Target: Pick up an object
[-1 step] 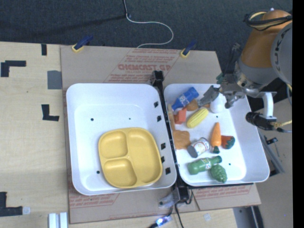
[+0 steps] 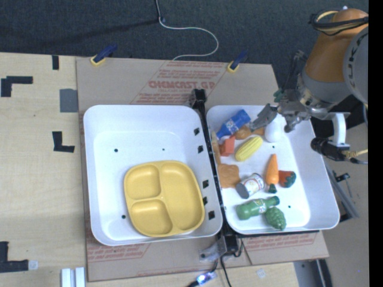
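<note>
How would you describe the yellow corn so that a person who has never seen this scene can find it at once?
Look at the right white bin, the one crowded with toy food, not the left bin with the yellow tray. In its upper half, just below the blue packet, lies the corn, slanted. It is the only yellow piece in that bin; the carrot nearby is orange.

The end effector (image 2: 276, 117) shows as dark, blurred shapes over the far edge of the right bin (image 2: 311, 178); whether its fingers are parted or closed cannot be told. A small white object (image 2: 273, 129) just below it is partly covered and too indistinct to name. The arm (image 2: 335, 52) behind it is cut off by the right edge. Toward the left, the worktop (image 2: 36, 160) runs out of frame.
</note>
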Motion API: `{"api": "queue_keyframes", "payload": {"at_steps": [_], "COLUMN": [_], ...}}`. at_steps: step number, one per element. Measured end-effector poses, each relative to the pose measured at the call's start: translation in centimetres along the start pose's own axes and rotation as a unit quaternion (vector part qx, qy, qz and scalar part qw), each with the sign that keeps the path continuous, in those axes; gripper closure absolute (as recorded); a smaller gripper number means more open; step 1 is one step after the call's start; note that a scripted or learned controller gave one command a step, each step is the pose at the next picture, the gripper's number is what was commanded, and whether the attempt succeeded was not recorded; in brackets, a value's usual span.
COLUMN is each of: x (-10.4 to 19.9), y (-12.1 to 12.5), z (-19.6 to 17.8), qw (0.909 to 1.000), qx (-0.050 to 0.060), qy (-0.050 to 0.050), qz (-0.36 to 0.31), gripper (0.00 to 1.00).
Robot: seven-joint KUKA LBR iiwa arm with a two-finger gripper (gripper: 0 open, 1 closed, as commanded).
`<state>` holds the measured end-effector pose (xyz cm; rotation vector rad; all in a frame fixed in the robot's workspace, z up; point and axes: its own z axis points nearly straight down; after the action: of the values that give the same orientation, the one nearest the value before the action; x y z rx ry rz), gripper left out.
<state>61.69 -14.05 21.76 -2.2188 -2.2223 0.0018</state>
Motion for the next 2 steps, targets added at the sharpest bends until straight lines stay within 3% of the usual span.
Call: {"api": "queue_keyframes", "payload": {"at_steps": [2], "x": [0.5], "y": [-0.5], "z": [10.4], "qw": [1.0000], "qx": [0.003], "qy": [0.000], "qz": [0.000], "gripper": [0.00]}}
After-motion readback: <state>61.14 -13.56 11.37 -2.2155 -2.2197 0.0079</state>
